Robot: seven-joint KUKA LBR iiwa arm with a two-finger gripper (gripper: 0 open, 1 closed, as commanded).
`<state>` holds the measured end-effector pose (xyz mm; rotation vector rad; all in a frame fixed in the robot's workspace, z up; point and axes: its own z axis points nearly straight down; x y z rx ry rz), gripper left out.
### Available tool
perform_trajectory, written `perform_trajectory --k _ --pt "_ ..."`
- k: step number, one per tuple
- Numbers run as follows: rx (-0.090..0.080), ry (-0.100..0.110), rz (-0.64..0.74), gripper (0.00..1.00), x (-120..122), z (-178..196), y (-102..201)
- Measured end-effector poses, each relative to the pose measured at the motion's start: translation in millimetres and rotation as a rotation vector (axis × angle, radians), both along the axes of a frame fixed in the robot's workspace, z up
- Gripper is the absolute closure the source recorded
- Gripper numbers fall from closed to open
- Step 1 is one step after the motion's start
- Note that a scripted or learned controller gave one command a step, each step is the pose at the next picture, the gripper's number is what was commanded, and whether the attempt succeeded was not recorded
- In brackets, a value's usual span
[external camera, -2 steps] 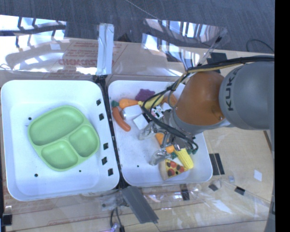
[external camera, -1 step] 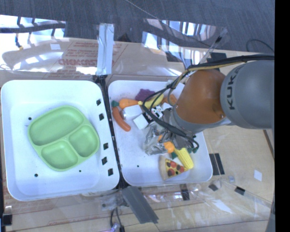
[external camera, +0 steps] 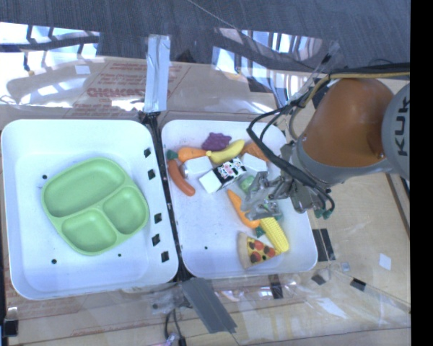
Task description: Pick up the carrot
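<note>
The left shallow white bin (external camera: 22,193) holds a light green three-compartment plastic plate (external camera: 94,205). In the right shallow white bin (external camera: 202,258), toys cluster: an orange sausage-like piece (external camera: 180,178) near the divider, a yellow banana (external camera: 227,150) beside a purple grape bunch (external camera: 216,140), and a black-and-white box (external camera: 229,170). The slim orange carrot (external camera: 239,209) lies tilted at mid-bin, just beside and partly under the metal two-finger gripper (external camera: 262,202); whether its fingers are spread or closed cannot be told. A yellow corn cob (external camera: 273,234) and pizza slice (external camera: 254,251) lie below it.
</note>
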<state>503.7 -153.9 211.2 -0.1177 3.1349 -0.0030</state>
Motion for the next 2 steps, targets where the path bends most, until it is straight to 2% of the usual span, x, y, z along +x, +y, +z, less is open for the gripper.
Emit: perform_trajectory --k 1,2 --pt "0.002 0.006 0.001 0.00 -1.2 -2.8 0.6" --pt "0.004 0.009 -0.059 0.00 13.4 -117.2 11.2"
